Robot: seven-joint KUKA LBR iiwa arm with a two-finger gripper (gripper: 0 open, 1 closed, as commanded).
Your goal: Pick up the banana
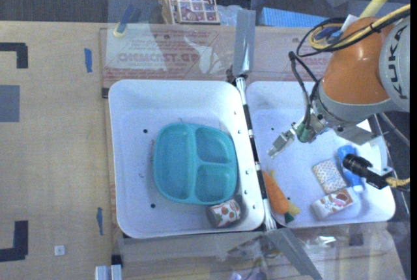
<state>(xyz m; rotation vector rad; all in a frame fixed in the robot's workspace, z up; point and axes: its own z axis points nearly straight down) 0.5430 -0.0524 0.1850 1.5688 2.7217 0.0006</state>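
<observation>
Two white bins: one teal plate, one carrot; pincer open.

I'm getting even, bright overhead light, a touch cool. The two white bins come close to washing out, with soft glare along their rims. The clear sheet behind them throws a milky sheen. Shadows are faint and short under the teal plate. The picture is soft and slightly grainy; the arm looks blurred, and the floor above sits dim.
</observation>
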